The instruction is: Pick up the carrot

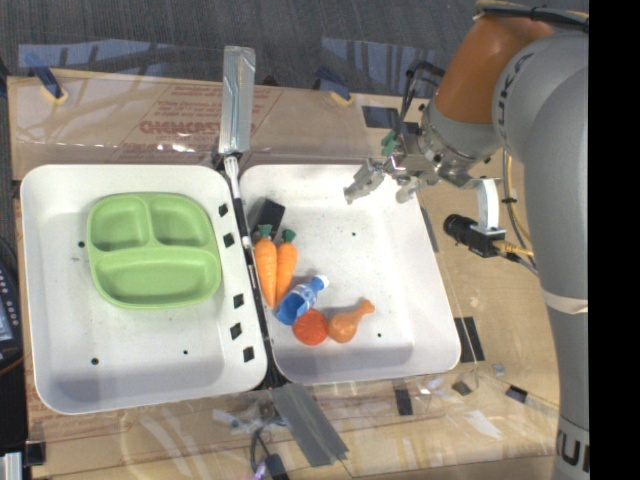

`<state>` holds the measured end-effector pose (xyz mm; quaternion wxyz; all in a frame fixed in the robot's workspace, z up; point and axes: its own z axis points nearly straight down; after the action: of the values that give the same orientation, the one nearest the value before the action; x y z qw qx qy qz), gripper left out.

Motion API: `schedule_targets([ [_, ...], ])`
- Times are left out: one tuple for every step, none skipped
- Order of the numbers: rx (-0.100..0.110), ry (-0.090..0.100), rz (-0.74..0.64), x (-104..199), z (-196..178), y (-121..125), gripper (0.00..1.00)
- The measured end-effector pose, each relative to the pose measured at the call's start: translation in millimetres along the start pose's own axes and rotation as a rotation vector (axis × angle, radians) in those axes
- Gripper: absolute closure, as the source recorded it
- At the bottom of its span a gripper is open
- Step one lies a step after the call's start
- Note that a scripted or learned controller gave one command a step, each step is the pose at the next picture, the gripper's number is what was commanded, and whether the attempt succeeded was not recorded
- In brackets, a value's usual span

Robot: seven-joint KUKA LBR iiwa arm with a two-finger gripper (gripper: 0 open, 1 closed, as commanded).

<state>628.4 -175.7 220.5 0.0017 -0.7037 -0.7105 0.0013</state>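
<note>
Overhead slanted view of the two white bins. The gripper [383, 181] hangs over the upper edge of the right bin [400, 298], its two fingers spread apart with nothing between them. Two carrots lie side by side against the divider at the bin's left wall: the left carrot [265, 268] and the right carrot [286, 261], touching along their length. Each has its long axis running roughly top to bottom in the view, green tops toward the far rim beside a small black block [268, 214], tips toward the near rim. From the gripper, the carrots lie to the left and toward the near side, well apart from the fingers. A blue bottle [300, 299] touches the carrot tips; a red ball [311, 328] and an orange drumstick-shaped toy [348, 320] lie just beyond. The left bin holds a green divided plate [153, 248]. Judged from this layout, the approach requires travel leftward and downward, with the fingers closing across the carrot's width.
</note>
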Motion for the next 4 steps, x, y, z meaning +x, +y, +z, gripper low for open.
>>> schedule_targets([
  [-0.008, 0.000, 0.002, 68, 104, 31, 0.00],
  [-0.003, 0.000, -0.140, 131, 28, -55, 0.00],
  [-0.010, -0.009, -0.325, 76, 111, -43, 0.00],
  [-0.004, -0.007, -0.377, 66, 127, -11, 0.00],
])
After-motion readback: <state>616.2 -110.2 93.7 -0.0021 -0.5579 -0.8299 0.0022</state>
